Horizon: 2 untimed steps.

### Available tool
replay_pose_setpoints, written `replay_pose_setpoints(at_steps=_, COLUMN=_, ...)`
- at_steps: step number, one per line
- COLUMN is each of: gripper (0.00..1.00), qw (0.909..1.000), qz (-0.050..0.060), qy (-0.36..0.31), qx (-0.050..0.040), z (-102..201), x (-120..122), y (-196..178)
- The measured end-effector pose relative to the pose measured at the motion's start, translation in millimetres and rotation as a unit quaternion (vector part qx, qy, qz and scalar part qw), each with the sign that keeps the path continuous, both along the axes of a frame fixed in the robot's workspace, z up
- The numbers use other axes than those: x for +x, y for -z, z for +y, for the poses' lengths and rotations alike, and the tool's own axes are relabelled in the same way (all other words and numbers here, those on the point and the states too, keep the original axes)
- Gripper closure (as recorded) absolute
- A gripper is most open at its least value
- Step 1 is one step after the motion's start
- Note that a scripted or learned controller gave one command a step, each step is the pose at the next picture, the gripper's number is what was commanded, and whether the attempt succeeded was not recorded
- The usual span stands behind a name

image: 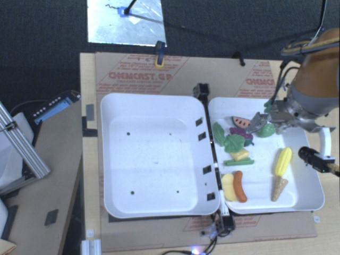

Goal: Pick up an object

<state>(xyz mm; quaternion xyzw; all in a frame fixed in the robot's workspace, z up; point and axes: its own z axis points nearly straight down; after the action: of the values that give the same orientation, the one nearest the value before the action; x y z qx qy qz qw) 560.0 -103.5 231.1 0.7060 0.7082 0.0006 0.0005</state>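
The bench (90, 158) carried a brown printed board (175, 68), and on it two shallow white bins sat side by side, touching along a line of black clips. The left bin (154, 153) was the wider of the two in this slanted view. The right bin (308, 195) held all the toy food.

The grey arm (319, 78), with its orange band at the upper right, reached in over the far part of the right bin. Its claw (264, 124) hung low above the bin's upper middle, just beside a pale green piece (267, 130) and near a watermelon slice (240, 122). Whether the claw was spread or pressed together could not be told from this angle, and nothing showed plainly between its fingers.

Of the objects to be picked, the yellow corn cob (283, 160) lay tilted toward the right side, with an ice-cream cone (279, 188) just below it. A cluster sat left of centre: a dark green leaf (219, 133) by the dividing wall, a green leafy piece (234, 142), a small purple piece (243, 134), a yellow chunk (240, 154) and a thin green pod (238, 162) beneath. Near the front left corner an orange-red sausage (240, 186) lay against a pale yellow piece (228, 187)
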Motion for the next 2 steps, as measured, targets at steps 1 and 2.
replay_pose_setpoints(at_steps=1, gripper=0.00, qw=1.0000, qz=0.003, qy=-0.004, qx=0.0019, z=86, x=-36, y=49)
replay_pose_setpoints(at_steps=2, gripper=0.00, qw=1.0000, qz=-0.001, qy=-0.005, qx=0.0004, z=185, x=-25, y=46)
